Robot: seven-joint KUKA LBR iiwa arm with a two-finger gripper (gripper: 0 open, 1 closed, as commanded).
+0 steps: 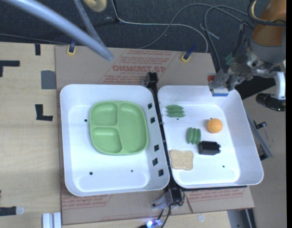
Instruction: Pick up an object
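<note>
A: Where's the gripper (221, 85)?
B: Over the right bin (240, 109)'s far corner, well beyond the orange (214, 125). Jaw state: cannot tell.
A: Risk?
B: The orange may roll off closing pads.

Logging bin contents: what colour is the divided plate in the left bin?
Light green, clearest in the camera view: divided plate, left bin.

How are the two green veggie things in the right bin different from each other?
The upper green pea pod lies sideways, stretched left to right; the lower green pea pod stands more up and down in the view. The upper one sits near the bin's back left, apart from other items; the lower one lies in the middle, between the orange, the black block and the toast slice. Both are green, ridged and small.
</note>
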